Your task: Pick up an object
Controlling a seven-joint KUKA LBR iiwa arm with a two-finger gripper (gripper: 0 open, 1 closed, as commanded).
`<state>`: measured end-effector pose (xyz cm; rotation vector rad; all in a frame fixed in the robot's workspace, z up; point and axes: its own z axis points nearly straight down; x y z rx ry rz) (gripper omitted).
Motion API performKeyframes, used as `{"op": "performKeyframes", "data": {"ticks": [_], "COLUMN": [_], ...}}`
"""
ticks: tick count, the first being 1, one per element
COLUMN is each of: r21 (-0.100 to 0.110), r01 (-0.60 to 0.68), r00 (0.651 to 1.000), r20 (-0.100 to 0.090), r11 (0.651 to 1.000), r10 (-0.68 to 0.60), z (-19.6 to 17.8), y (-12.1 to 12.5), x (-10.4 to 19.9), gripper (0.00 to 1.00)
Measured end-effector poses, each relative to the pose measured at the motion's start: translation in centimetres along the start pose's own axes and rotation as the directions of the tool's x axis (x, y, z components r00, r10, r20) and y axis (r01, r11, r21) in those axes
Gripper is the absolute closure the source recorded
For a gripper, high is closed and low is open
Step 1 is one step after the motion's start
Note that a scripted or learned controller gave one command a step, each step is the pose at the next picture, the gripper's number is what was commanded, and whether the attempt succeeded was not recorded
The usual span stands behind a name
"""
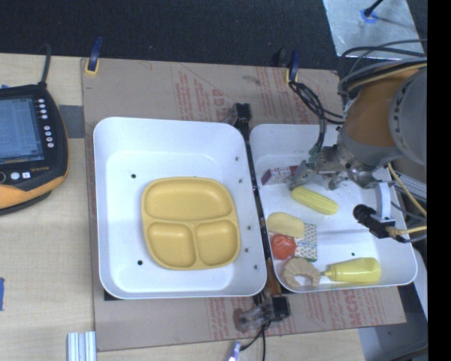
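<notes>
Your arm (379,115) reaches in from 3 o'clock, its gripper (327,168) low over the right bin (406,273); you cannot tell how it stands. At the gripper's 6 o'clock lies a yellow corn cob (314,199). The left bin (116,201) holds a yellow divided tray (189,222).

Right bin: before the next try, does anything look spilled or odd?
Nothing stands out. The corn, mustard bottle and other small items lie loose inside the right bin; the yellow tray sits flat.

A handheld control tablet (19,153) lies left of the cardboard sheet (173,89) under 2 bins.
</notes>
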<state>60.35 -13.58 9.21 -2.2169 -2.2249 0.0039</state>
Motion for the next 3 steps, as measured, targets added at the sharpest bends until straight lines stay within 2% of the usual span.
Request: {"op": "performKeyframes", "data": {"ticks": [1, 2, 3], "r21": [0.003, 0.005, 0.000], "r01": [0.000, 0.003, 0.005], "r00": [1.000, 1.000, 1.000], "r20": [0.000, 0.002, -0.001], "r11": [1.000, 1.000, 1.000], "r10": [0.000, -0.003, -0.005], "z": [0.0, -1.0, -10.1], "y": [-2.1, -2.1, -4.0], "x": [1.4, 1.3, 9.9], "gripper": [0.00, 1.00, 1.00]}}
